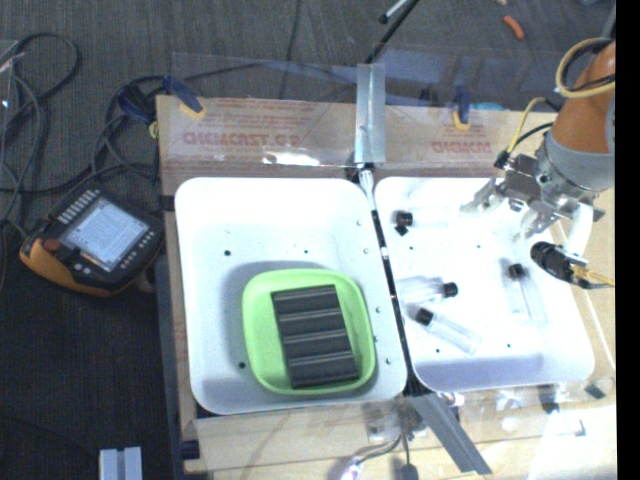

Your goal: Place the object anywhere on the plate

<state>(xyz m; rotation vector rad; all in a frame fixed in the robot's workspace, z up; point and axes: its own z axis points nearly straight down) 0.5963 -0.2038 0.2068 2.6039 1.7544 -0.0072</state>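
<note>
camera view: two white bins (200,218) on a wooden bench (300,138), dark carpet (100,8) around; jaws (540,218) state unclear

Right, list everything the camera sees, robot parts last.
Bins: two, white, side by side on the bench.
Plate: one, green, squarish, front of the left bin.
Ridged block: one, dark grey, lying on the plate.
Vials: about four, clear with black caps, scattered in the right bin.
Loose cap: one, black, back left of the right bin.
Teach pendant: one, orange and grey, on the floor at the left.
Arm: one, grey with orange band, at the right.
End effector: one, above the right bin's back right.
</note>
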